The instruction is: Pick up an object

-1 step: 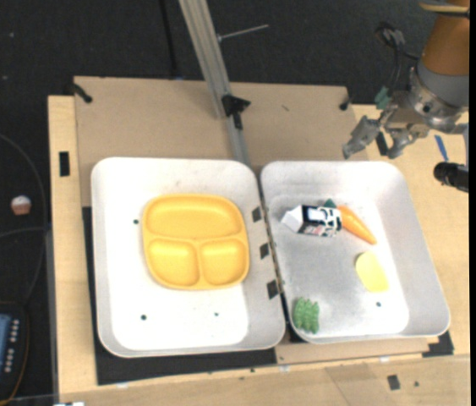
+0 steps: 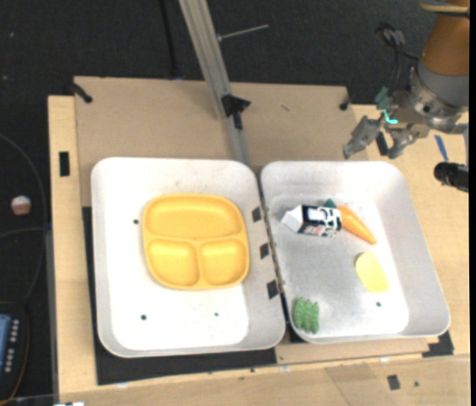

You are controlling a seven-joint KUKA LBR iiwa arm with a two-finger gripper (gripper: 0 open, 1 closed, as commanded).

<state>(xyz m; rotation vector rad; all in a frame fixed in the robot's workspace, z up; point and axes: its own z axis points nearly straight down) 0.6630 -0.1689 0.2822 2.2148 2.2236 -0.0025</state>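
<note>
The gripper (image 2: 379,139) hangs above the far right corner of the right bin (image 2: 407,194), just outside its rim, with its two fingers spread apart and nothing between them. Everything it could take lies inside that bin, toward the camera and to the left of the tool. Nearest is a tight cluster — a small white carton (image 2: 313,220) with dark printing, and an orange carrot (image 2: 358,225) touching or almost touching its right end. The carrot's long axis runs on a slant, its thick end up by the carton and its tip pointing down and right. A yellow lemon-like piece (image 2: 371,271) sits apart, nearer the front, and a green broccoli-like piece (image 2: 306,313) lies at the bin's front left corner, farthest from the tool. The left bin (image 2: 119,227) holds a yellow divided plate (image 2: 194,240) (well out of the way). My guess is that the carrot is the easiest reach — the fingers would need to close across its slant, not along it.
</note>
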